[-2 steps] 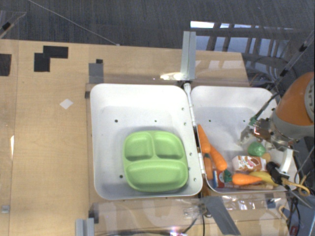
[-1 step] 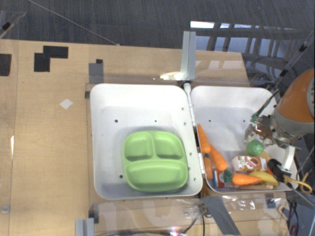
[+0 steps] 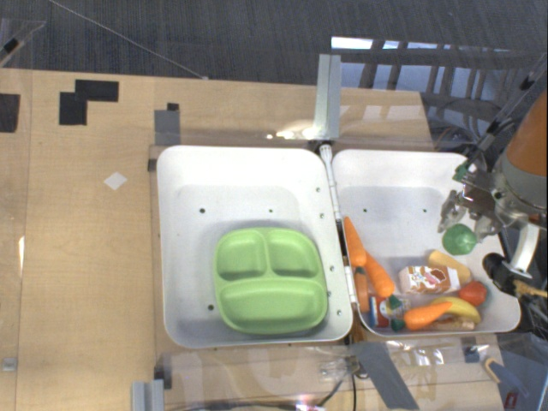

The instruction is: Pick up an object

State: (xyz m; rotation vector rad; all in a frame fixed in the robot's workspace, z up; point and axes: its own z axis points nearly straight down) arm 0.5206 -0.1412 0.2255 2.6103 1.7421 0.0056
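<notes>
Gripper over the right bin, green ball between its fingers.

You are looking at the gripper hanging at the right bin's far right side, fingers clamping on a small green ball that is sitting just above the bin floor; the arm is running off the right edge, so most of it is cut off from you. Below the ball, toys are crowding the near end: a pale yellow piece, a white carton, a tomato, a banana, and carrots lying along the divider. Smaller items in the near corner are too jumbled to name. The left bin is holding a green compartment plate, lying flat.
</notes>
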